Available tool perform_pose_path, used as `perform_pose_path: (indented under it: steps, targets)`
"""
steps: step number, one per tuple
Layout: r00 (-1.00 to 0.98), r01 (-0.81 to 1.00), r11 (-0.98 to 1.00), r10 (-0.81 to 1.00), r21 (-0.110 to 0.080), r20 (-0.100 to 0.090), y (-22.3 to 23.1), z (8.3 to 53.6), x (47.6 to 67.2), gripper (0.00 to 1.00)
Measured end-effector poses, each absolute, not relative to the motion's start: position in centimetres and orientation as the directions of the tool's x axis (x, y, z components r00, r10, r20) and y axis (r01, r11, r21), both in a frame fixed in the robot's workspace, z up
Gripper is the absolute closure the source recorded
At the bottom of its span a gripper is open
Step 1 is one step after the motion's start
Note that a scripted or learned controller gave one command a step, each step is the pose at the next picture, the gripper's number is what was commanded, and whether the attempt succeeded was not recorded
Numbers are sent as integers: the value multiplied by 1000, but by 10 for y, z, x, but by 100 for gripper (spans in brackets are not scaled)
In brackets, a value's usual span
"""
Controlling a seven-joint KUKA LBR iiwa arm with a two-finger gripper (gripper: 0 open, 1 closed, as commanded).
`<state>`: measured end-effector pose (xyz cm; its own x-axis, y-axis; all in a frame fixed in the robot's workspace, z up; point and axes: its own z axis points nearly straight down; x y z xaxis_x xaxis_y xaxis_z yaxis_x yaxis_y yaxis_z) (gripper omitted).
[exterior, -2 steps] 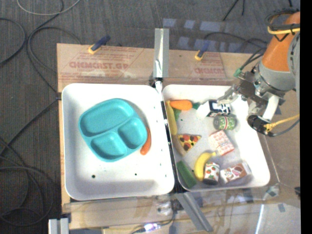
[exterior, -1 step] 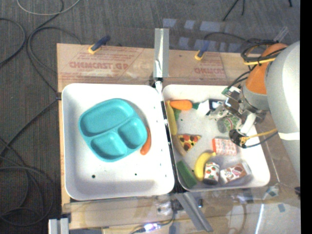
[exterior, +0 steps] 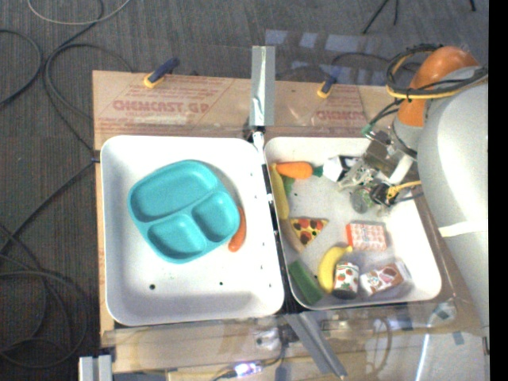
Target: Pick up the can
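The can (exterior: 345, 281) has a red and green label and stands near the front edge of the right bin (exterior: 425, 248). It sits between a yellow banana (exterior: 331, 265) and a clear packet (exterior: 384, 278). My gripper (exterior: 367, 187) hangs low over the back right part of the same bin, well behind the can and apart from it. Cables and wrist hardware crowd around the gripper, and I see nothing clearly held in it.
The right bin also holds a carrot (exterior: 295, 170), a pizza slice (exterior: 308, 228), a pink wafer block (exterior: 367, 236), a green cucumber (exterior: 305, 282) and a yellow piece (exterior: 280, 198) by the left wall. The left bin (exterior: 143, 292) bears a teal divided plate (exterior: 182, 209) and an orange sausage (exterior: 237, 232).
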<state>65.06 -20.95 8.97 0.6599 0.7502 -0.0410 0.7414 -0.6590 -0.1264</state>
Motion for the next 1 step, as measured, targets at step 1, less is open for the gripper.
perform_pose_path:
  steps: [1]
  targets:
    - [654, 745, -653, 755, -136, -44, -202, 93, 651, 100]
